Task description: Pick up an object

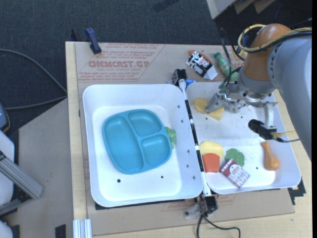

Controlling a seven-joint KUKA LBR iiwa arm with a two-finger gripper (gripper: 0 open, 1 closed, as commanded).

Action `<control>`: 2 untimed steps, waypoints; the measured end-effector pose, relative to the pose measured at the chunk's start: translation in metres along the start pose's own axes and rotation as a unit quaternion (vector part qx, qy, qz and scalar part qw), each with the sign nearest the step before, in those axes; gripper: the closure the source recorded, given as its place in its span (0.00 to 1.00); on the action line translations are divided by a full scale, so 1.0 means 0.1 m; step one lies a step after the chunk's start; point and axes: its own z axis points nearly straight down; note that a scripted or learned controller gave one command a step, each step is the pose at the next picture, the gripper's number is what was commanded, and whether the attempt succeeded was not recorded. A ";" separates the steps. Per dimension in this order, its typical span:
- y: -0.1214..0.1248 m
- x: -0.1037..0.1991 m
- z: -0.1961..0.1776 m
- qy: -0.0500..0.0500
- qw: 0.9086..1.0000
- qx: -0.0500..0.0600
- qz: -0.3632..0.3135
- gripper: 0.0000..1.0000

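A cardboard-topped bench (124, 63) stood on dark carpet, bearing two white bins. The left bin (94, 182) held a blue tray (136, 140) with a green scrap (171, 135) at its 3 o'clock edge. In the right bin (285, 175), the gripper (220, 103) sat low at 11 o'clock, touching a yellow wedge (214, 114) — I could not tell its jaw state. Toward 6 o'clock lay a yellow piece (212, 147), red cup (211, 162), green toy (234, 156) and small carton (234, 173); an orange piece (270, 156) lay at 4 o'clock. A good grasp would likely need the wedge centred before closing — and a straight lift.
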 end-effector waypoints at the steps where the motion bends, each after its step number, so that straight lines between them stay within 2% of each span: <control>1: 0.03 0.00 -0.14 -0.002 1.000 -0.006 -0.001 1.00; 2: 0.02 0.00 -0.12 -0.001 1.000 -0.003 -0.001 0.00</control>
